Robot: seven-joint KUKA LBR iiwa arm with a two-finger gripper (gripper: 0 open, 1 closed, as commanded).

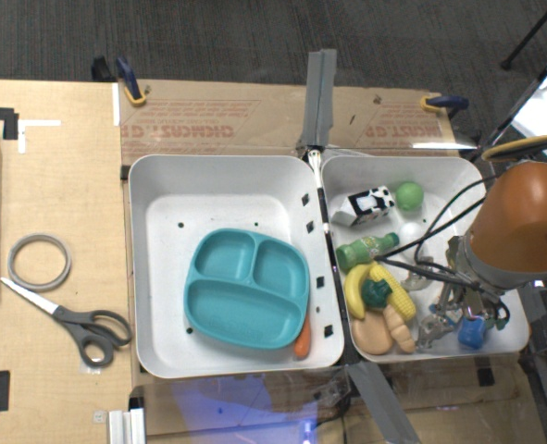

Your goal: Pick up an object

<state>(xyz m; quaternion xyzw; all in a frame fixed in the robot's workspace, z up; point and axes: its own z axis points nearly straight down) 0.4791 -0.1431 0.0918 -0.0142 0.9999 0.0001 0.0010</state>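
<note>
Right bin is holding the loose items: green ball (408, 194) sitting at 12 o'clock, black-and-white toy (369, 203) lying just beside it at its 9. Green bottle (366, 247) is lying on its side at bin centre; banana (355, 291), corn cob (392, 290) and a tan piece (375, 335) are crowding together at 7 o'clock. Small blue item (472, 331) is sitting at 5 o'clock.

Bins (153, 248): white. Divided plate (247, 288): teal. Carrot (302, 341): orange. Toy cow (369, 203): black-and-white patches. Ball (408, 194): green. Bottle (366, 248): green. Banana (354, 290): yellow. Corn (395, 292): yellow. Small block (472, 332): blue. Scissors (95, 333): grey handles. Tabletop (51, 202): pale wood.
</note>
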